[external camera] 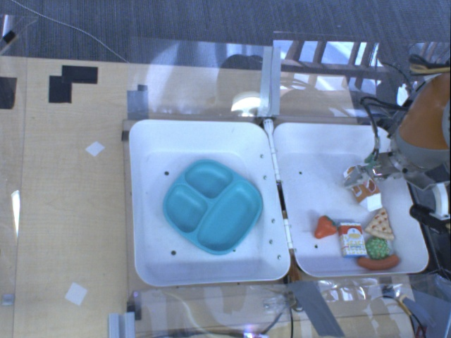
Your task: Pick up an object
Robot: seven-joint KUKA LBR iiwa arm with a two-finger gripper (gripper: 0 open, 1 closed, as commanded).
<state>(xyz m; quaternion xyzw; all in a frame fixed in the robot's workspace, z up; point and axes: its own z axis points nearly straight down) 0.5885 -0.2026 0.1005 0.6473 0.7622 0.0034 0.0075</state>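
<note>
Pale wood desk (pixel 63 210) is seen bearing two white bins; the arm (pixel 427 122) is bent in at right, jaws state undeterminable, beside a packet (pixel 363 186).

Small brown-and-white packet (pixel 363 186), tilted, right bin's far right side, at pincer (pixel 373 166)

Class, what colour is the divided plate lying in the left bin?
Turquoise blue divided plate, seen in the camera view.

Plate (pixel 213 205) in left bin (pixel 144 189)
</note>
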